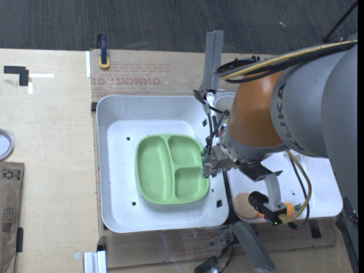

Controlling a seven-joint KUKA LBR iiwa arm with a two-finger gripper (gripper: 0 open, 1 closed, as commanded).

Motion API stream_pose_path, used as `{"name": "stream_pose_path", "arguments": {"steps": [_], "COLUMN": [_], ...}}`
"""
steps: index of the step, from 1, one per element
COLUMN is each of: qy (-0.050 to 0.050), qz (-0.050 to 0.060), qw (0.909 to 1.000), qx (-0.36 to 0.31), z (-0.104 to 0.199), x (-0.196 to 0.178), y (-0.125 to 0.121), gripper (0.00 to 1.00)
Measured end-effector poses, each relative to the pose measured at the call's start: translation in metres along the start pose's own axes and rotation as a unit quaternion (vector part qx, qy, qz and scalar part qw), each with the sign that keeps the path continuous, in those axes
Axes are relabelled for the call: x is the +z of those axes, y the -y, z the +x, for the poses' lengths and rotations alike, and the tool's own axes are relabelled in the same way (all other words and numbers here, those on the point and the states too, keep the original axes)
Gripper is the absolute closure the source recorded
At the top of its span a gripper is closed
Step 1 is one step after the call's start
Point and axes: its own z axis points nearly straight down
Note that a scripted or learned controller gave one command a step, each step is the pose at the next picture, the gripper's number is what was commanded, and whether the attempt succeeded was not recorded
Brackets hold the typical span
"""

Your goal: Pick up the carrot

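A small orange piece (290,209), which looks like the carrot, lies in the right bin (318,206) near its front edge, mostly hidden behind the arm's cables. The gripper (208,167) hangs low over the wall between the two bins, at the right edge of the green divided plate (165,169). That puts it well to the left of the orange piece. The arm's grey and orange body (267,115) covers most of the right bin.
The green plate lies in the middle of the left bin (114,152). A tan round object (245,206) sits at the front left of the right bin. A blue-and-yellow clamp (102,51) and tape (3,145) lie on the bench.
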Motion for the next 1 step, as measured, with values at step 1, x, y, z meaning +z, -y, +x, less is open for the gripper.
{"name": "stream_pose_path", "arguments": {"steps": [1], "qy": [0.001], "qz": [0.001], "qw": [1.0], "qx": [-0.001], "z": [-0.001], "x": [-0.0081], "y": [-0.0005], "gripper": [1.0]}}
